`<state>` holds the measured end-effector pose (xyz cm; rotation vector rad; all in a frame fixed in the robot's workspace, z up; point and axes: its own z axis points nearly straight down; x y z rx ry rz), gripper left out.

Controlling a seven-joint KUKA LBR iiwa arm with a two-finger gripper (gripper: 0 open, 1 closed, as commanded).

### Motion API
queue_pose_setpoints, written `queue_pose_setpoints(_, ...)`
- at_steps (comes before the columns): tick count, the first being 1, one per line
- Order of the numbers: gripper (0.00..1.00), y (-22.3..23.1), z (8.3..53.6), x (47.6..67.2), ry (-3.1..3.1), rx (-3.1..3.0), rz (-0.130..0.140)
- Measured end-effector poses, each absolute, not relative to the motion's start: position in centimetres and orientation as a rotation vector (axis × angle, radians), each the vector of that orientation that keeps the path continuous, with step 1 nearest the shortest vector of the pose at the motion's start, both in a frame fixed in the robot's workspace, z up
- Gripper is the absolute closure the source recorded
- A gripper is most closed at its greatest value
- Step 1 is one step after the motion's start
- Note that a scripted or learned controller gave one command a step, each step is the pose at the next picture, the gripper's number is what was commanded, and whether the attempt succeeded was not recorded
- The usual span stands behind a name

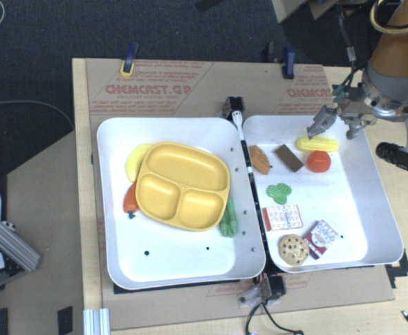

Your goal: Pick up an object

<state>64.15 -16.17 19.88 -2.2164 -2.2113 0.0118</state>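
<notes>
Gripper jaws spread wide, empty, above corn cob at right bin's far edge; should be centred across cob before closing

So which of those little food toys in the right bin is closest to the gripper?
The yellow corn cob, lying along the bin's far side just below the gripper. The red tomato sits a bit further toward the camera, and the cookie is farthest.

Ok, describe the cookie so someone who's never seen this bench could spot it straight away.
Look in the right-hand white bin, at its near edge. The cookie is the round tan disc with dark chips, just below the red-and-white card and left of a small red packet. Nothing else there is round and speckled.
</notes>
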Motion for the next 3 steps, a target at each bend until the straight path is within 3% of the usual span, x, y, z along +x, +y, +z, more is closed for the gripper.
queue_pose_setpoints(1, 0.0, -16.2, 20.7, 64.5, -2.223, -2.222, -0.001)
queue_pose_setpoints(3, 0.0, -16.1, 11.7, 63.1, -2.217, -2.218, 0.005)
